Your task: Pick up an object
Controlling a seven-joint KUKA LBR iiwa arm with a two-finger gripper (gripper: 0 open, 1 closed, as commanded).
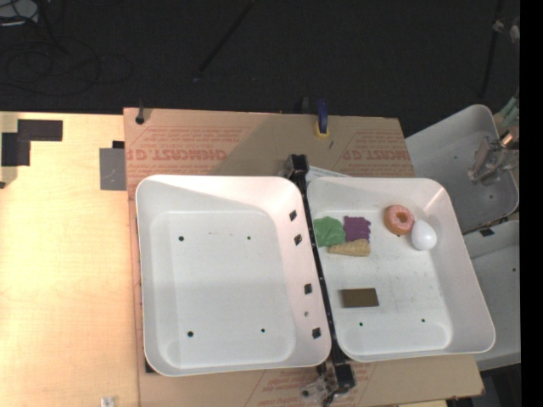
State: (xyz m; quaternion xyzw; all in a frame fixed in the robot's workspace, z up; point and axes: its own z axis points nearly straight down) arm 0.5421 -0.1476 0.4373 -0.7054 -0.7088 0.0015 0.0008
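Six small items are scattered in the right bin (472,305), pink donut (399,220) beside the white egg (423,236). Pincer (490,158) is parked off right, and its state can't be told.

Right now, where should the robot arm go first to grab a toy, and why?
Probably swing left from the bench's right edge, where the gripper sits outside the bins, until it hangs over the right bin. All the things lie there: a pink ring touching a white egg, a green, purple and yellow cluster, and a brown block lying alone, perhaps the easiest pick.
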